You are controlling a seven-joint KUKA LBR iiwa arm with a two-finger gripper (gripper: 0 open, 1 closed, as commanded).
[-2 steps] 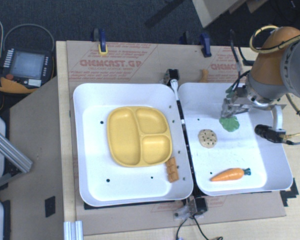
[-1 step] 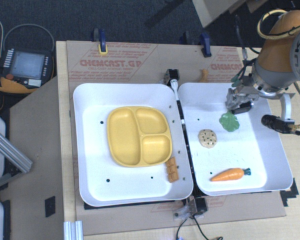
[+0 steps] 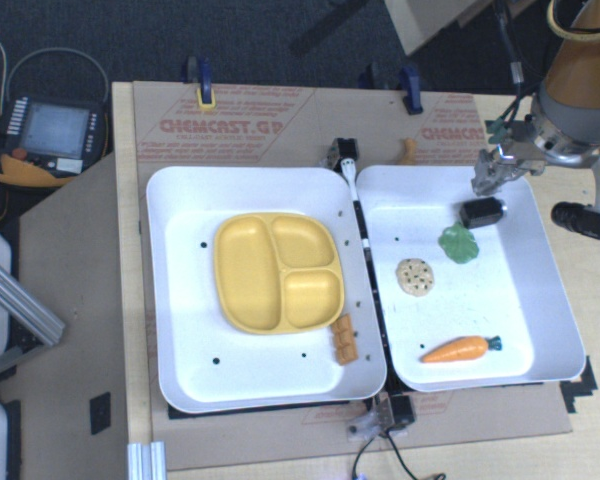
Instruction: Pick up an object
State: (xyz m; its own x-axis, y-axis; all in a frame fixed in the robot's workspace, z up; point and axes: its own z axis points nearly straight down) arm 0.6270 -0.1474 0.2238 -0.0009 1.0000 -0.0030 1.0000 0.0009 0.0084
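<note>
Currently gripper (image 3: 490,175) hovers over right bin (image 3: 550,268) far corner, just above black block (image 3: 481,212); finger state cannot be told. Broccoli (image 3: 459,244), cookie (image 3: 415,276), carrot (image 3: 460,349) lie in same bin.

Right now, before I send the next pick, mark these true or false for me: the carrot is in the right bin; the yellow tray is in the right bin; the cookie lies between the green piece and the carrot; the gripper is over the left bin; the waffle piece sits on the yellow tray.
1. The carrot is in the right bin: true.
2. The yellow tray is in the right bin: false, it sits in the left bin.
3. The cookie lies between the green piece and the carrot: true.
4. The gripper is over the left bin: false, it is at the right bin's far edge.
5. The waffle piece sits on the tray: false, it lies beside it.
</note>
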